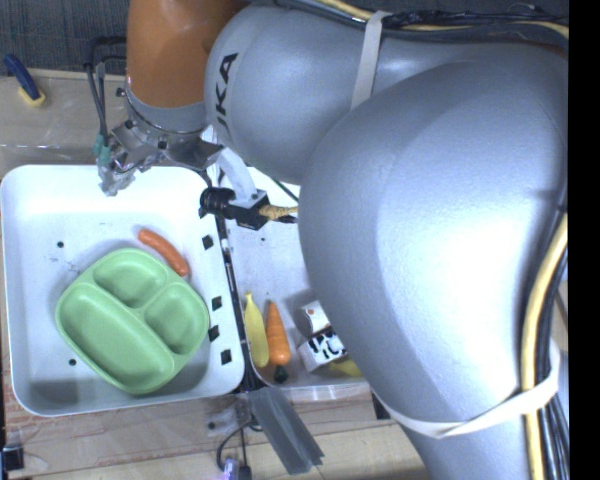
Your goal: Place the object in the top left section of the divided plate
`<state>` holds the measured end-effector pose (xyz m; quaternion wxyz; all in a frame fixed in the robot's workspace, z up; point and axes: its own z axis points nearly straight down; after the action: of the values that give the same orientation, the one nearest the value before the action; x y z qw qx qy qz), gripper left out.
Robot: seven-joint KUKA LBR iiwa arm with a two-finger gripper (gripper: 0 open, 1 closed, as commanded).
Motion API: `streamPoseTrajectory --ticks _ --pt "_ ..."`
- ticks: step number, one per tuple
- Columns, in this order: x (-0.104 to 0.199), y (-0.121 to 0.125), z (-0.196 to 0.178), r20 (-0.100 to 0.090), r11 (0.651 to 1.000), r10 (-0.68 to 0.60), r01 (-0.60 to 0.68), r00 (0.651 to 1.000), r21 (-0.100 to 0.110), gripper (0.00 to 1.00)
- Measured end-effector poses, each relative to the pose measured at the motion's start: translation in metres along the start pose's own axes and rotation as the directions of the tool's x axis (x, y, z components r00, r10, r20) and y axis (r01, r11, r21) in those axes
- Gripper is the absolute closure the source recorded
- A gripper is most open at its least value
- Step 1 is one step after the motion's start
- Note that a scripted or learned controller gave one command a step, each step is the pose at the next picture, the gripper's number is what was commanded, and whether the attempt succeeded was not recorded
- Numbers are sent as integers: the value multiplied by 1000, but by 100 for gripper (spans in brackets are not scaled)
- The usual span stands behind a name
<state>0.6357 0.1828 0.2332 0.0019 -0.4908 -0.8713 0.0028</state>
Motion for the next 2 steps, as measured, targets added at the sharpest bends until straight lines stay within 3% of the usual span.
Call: streamPoseTrajectory --ticks 1,2 --pt "8 29 -71 0 1000 -1 1 1000 -3 100" --pt "-22 11 -184 2 991 -134 134 991 -5 100"
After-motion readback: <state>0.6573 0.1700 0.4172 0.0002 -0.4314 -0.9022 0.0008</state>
